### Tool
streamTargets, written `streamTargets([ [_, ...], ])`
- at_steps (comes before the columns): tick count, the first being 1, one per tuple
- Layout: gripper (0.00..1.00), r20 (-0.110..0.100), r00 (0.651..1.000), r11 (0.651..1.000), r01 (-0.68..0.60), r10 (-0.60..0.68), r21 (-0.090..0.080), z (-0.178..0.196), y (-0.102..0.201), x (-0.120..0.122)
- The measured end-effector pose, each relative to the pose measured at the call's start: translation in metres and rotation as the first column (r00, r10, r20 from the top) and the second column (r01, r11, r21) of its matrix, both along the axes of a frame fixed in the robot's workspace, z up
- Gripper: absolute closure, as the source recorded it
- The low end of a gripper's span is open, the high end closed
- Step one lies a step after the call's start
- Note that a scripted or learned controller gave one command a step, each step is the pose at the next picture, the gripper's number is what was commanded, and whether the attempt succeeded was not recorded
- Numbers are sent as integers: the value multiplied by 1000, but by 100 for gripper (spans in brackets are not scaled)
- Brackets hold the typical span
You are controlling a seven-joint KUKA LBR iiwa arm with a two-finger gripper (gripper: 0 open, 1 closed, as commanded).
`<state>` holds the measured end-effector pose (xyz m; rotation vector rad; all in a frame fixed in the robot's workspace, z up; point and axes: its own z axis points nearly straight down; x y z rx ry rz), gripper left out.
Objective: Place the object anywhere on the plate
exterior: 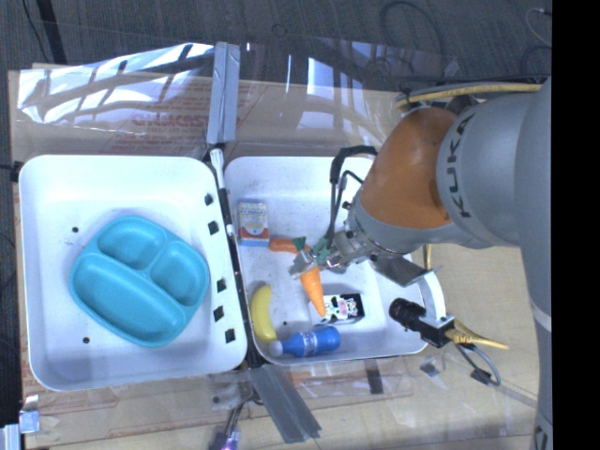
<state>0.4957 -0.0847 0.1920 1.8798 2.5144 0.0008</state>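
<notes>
Nearest edge of right bin (281, 172): blue bottle (311, 343) lying on side, yellow banana (262, 312) just left of it. Black-and-white carton (344, 307) beside bottle. Orange carrot (313, 292) mid-bin, upper end directly under hand (312, 259). Hand low over carrot top; finger spread and any hold impossible to tell. Second orange piece (283, 245) just left of hand. Small box (253, 221) toward far side. Left bin (37, 214): blue three-compartment plate (139, 277), well apart from carrot. Table (487, 298) beneath both bins.
</notes>
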Motion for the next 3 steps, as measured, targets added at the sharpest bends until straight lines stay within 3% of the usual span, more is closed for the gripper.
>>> streamTargets([
  [1, 100, -5, 988, 988, 151, -151, 1, -1, 49, 39],
  [2, 100, -9, 989, 989, 148, -148, 0, -2, 119, 24],
  [3, 0, -9, 989, 989, 149, -149, 0, -2, 119, 24],
])
